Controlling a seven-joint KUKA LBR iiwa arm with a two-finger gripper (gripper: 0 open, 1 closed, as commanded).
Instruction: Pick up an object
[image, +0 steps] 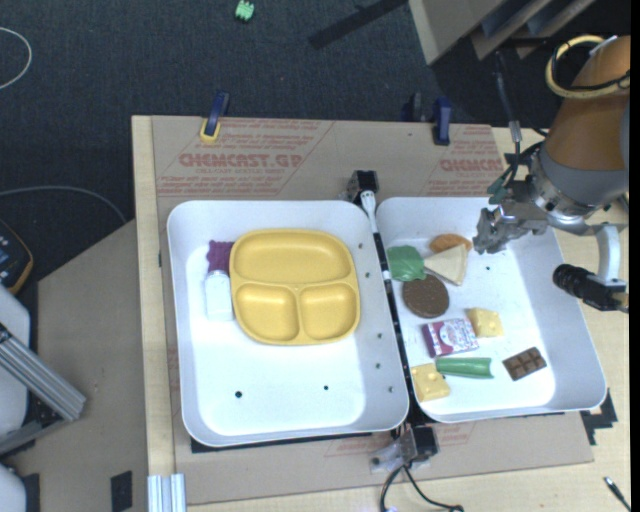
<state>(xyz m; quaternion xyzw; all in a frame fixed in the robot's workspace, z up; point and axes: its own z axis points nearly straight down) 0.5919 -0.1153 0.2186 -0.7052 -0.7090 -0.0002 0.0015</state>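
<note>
The arm's jaws hang over the right bin, just right of a small bread roll; whether they are apart or together I cannot tell. Left of the roll lies a green leaf, below it a cheese wedge and a brown cookie. A yellow plate with 3 sections sits in the left bin.

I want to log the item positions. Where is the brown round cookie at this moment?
The brown round cookie lies in the right bin, near its left wall, just below the green piece and above the pink packet.
</note>
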